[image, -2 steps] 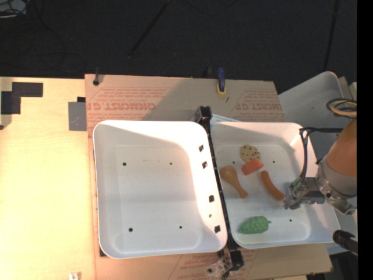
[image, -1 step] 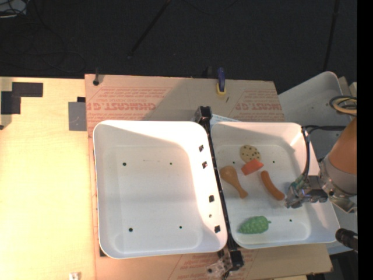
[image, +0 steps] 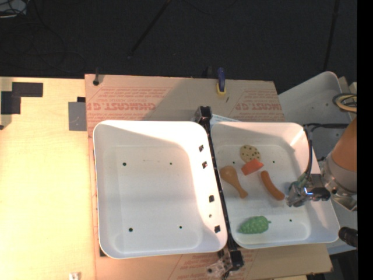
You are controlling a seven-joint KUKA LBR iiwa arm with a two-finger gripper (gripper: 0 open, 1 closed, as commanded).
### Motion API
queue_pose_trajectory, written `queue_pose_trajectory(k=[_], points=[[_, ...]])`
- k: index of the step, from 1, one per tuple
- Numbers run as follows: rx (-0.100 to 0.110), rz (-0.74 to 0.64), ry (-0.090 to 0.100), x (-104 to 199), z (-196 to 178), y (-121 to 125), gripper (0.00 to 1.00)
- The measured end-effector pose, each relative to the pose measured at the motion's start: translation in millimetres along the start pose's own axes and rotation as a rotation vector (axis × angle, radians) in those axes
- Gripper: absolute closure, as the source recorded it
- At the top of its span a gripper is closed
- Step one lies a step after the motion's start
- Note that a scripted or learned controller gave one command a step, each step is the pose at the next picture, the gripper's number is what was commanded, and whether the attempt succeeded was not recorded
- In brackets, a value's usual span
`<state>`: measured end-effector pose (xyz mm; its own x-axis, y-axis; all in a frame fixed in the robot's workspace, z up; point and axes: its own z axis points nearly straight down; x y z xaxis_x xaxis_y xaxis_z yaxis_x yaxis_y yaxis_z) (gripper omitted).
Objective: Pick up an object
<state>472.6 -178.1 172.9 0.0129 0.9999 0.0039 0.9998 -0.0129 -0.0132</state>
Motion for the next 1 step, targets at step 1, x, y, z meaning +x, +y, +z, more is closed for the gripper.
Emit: queue_pose_trajectory(k=[1], points=[[0.001, -0.005, 0.000, -0.8, -9.4, 0.0, 1.00]])
